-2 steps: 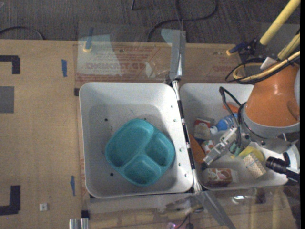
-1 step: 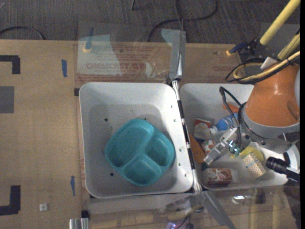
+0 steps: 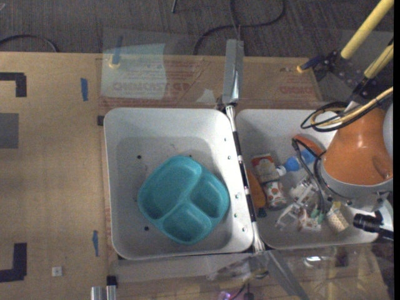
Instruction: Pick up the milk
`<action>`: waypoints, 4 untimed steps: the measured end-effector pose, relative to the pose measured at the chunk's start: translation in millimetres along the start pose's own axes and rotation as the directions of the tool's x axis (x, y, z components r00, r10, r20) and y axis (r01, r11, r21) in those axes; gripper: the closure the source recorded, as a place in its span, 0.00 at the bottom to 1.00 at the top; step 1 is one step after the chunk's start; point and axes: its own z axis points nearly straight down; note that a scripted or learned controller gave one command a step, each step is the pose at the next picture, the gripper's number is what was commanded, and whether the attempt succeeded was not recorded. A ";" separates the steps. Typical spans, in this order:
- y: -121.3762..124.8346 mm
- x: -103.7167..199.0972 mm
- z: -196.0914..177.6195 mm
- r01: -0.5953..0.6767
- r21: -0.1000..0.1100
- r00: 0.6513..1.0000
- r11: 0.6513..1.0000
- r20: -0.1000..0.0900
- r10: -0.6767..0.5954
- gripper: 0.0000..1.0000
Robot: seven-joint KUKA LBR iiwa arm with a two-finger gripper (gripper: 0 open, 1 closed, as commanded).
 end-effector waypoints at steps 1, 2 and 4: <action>-33.1 -26.6 -125.1 0.006 0.000 1.000 1.000 0.001 -0.006 0.00; -25.5 -56.6 -33.9 -0.094 0.001 0.996 0.996 -0.001 0.094 0.00; -8.0 -13.6 5.1 0.244 -0.005 0.970 0.970 0.022 -0.244 1.00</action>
